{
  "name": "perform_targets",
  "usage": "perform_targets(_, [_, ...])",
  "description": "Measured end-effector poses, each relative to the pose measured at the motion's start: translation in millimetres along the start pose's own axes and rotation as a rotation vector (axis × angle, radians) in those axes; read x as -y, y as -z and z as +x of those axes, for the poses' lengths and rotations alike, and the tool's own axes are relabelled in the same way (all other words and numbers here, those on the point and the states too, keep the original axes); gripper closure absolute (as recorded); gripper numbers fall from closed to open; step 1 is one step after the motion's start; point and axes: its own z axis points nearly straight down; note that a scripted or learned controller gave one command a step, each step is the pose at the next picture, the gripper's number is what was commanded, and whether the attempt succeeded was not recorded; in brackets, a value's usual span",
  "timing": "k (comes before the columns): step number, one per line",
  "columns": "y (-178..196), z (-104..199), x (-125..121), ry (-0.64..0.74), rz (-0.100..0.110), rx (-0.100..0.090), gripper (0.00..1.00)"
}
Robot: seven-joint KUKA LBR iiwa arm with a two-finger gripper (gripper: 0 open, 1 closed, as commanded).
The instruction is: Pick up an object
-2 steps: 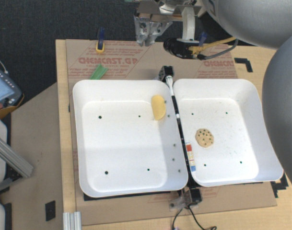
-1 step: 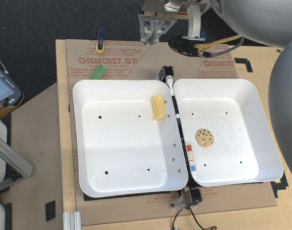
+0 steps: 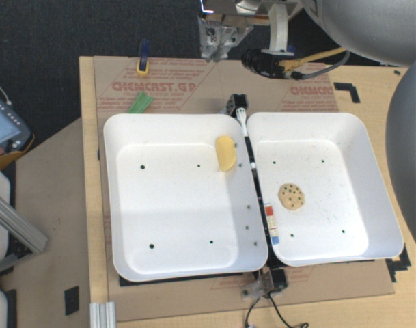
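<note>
- Claw (image 3: 216, 46) hangs high above the far edge of the surface (image 3: 173, 80), past both bins, at the top of the camera view.
- Fingers point down and sit close together, narrow gap; nothing between them, so the claw carries nothing.
- Left bin (image 3: 126, 251) holds a yellow piece (image 3: 225, 153), banana-like, at its far right corner, just beside the right wall.
- Right bin (image 3: 378, 203) holds a cookie (image 3: 291, 196), round with dark specks, near the bin's middle, a bit toward its left wall, flat on the floor.
- Both items are well apart from the claw; neither is touched.
- Step in hand, as I judge it: pre-grasp, no descent yet, target not committed.
- Next move calls for: travel toward the near edge over one bin, open the fingers wider, drop straight down on the item.
- Yellow piece is the closer pick, but the wall beside it may block one finger.
- Cookie is thin and flat, open room around it; fingers would need to reach the bin floor to catch its rim.
</note>
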Motion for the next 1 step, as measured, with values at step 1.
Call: perform_targets(1, [1.2,4.3,-0.2,0.0,0.0,0.0,1.0])
